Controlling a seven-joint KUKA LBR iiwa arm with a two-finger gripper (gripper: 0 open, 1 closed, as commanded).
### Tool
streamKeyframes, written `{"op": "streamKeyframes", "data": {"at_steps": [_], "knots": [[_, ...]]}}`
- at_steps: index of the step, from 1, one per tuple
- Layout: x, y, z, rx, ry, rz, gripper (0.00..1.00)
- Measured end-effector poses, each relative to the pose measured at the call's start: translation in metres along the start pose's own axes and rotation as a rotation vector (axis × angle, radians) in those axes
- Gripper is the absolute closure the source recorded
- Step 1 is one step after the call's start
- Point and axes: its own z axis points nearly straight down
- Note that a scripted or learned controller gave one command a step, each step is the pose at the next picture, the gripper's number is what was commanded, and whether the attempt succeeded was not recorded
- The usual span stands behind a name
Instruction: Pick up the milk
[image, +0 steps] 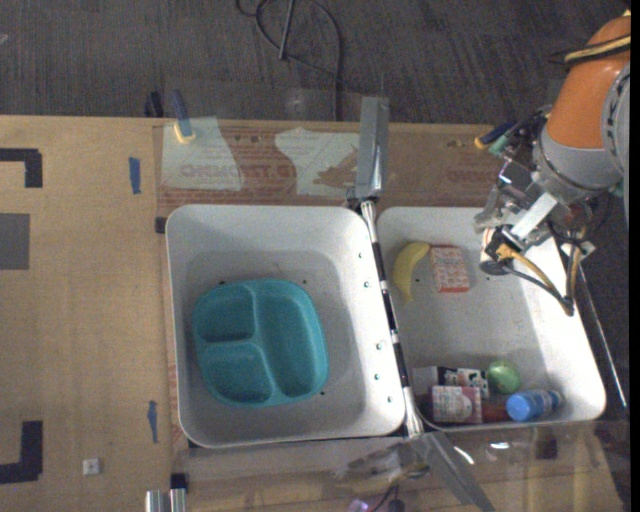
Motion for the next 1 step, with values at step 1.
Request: {"op": "streamKeyframes", "data": {"at_steps": [1], "knots": [[0.0136,0.0152,0.0422,0.002,-0.001,-0.188,1.00]]}}
